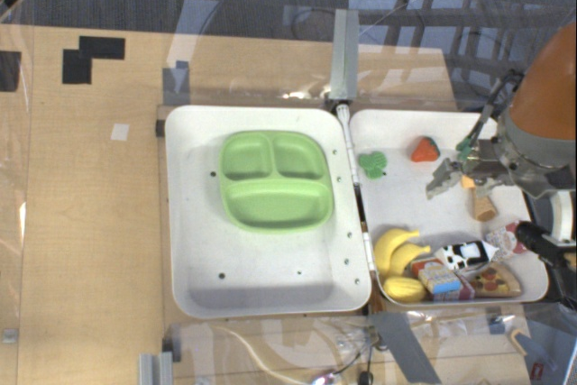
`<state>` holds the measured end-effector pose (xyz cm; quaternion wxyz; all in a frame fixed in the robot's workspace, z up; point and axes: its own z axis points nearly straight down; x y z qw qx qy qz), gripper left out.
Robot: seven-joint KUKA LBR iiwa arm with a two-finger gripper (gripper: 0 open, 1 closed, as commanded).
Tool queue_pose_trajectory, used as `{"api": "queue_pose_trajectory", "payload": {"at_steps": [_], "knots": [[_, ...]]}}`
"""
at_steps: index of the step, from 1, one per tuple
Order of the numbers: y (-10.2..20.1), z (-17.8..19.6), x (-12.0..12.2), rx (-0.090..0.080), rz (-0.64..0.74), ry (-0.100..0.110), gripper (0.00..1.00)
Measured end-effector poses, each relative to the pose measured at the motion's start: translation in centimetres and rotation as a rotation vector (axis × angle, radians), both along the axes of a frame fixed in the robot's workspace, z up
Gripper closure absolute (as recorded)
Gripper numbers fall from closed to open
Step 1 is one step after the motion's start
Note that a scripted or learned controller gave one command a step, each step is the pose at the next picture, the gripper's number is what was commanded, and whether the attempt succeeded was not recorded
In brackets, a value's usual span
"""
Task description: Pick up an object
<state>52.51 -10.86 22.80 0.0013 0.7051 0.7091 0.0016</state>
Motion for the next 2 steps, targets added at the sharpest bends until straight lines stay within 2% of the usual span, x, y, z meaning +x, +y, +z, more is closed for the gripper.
{"api": "queue_pose_trajectory", "payload": {"at_steps": [1, 2], "knots": [[-0.4, -13.3, 4.9, 0.000, -0.116, -0.002, 0.00], [-2.8, -14.0, 14.6, -0.002, -0.028, -0.005, 0.00]]}}
